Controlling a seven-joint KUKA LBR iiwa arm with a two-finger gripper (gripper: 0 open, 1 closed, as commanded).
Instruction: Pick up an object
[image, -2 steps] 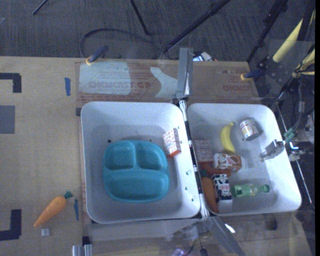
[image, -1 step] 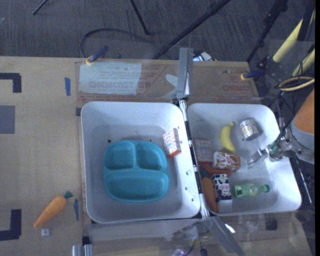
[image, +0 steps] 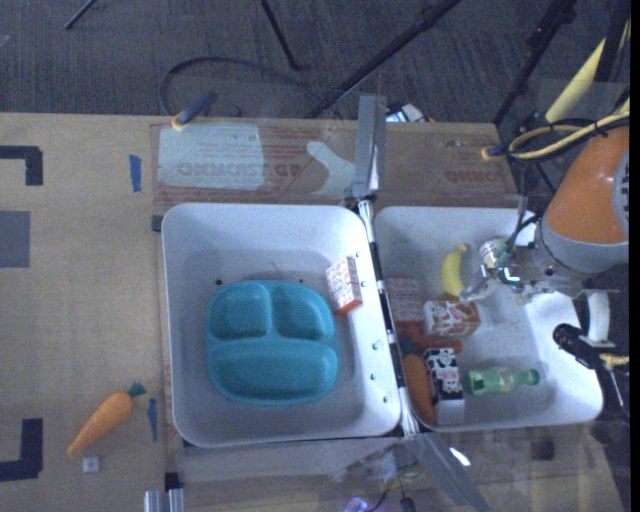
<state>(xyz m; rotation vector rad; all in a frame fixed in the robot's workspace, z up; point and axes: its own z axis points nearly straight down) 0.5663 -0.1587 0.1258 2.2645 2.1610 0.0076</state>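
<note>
My gripper (image: 487, 272) hangs over the right bin (image: 570, 395), just right of a yellow banana (image: 454, 270) and above a brown-and-white carton (image: 451, 317). Nothing visibly hangs from it. Lower in the same bin lie a green bottle (image: 500, 379) on its side, a black-and-white cow-print box (image: 443, 372), an orange carrot-like piece (image: 418, 387) against the left wall, and a flat red-and-white packet (image: 405, 298). The left bin (image: 190, 235) bears a teal divided plate (image: 270, 340) and a small orange-and-white box (image: 344, 284) near its right wall.
A toy carrot (image: 100, 421) lies on the bench left of the bins. Cardboard sheets (image: 250, 165) sit behind the bins. The arm's orange band (image: 594, 195) looms over the right bin's far right corner, with cables around it.
</note>
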